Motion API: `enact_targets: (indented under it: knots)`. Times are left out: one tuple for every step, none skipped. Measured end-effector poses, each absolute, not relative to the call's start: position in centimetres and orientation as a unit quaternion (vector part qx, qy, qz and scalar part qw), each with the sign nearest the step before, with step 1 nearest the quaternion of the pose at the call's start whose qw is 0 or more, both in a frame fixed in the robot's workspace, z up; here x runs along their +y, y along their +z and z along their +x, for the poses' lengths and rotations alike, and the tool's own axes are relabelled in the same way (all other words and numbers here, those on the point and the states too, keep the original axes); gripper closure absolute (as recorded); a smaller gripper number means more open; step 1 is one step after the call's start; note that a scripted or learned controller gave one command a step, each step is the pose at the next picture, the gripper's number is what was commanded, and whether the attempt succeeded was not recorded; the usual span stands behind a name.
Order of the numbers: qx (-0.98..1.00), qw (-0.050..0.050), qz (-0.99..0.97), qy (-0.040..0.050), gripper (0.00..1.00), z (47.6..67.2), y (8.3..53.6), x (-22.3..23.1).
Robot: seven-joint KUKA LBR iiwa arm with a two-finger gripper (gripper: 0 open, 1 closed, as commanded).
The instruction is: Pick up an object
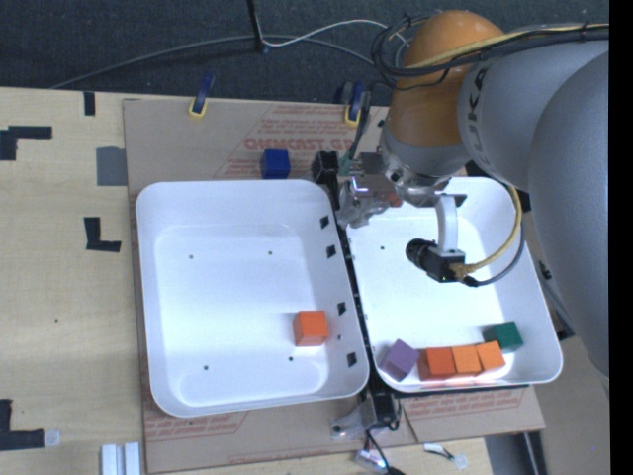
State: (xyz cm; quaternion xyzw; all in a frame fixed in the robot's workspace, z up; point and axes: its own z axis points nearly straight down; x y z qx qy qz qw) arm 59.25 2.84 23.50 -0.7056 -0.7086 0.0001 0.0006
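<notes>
A: What is there to pick up, and where?

B: Six blocks. One orange cube (311,328) lies alone in the left bin (198,265), toward five o'clock on its floor. The right bin (495,265) has four along its six o'clock edge: a purple block (400,359), two orange blocks (436,363) (466,360) touching side by side, a lighter orange block (491,356) next, and a green block (506,336) just past them toward four o'clock.

A: That makes five in the right bin, then?

B: Yes, five there: one purple, three orange, one green. A sixth outside, a blue cube (276,162), sits on the cardboard sheet (297,142) at twelve o'clock from the left bin.

A: And the gripper?

B: The gripper (361,198) sits over the shared rim of the two bins, near their twelve o'clock end, well apart from every block. Whether its fingers are apart or together, I cannot tell. Nothing shows between them.

A: Anything else on the surface?

B: Two blue-and-yellow clamps (202,97) (353,105) at the cardboard's far edge, and a black cable (252,13) crossing the dark floor beyond.
</notes>
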Motion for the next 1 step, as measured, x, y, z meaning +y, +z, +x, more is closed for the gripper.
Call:
enact_targets:
  knots:
    - [-0.708, 0.001, -0.706, 0.0004, 1.0, 60.57, 22.33, 7.66]
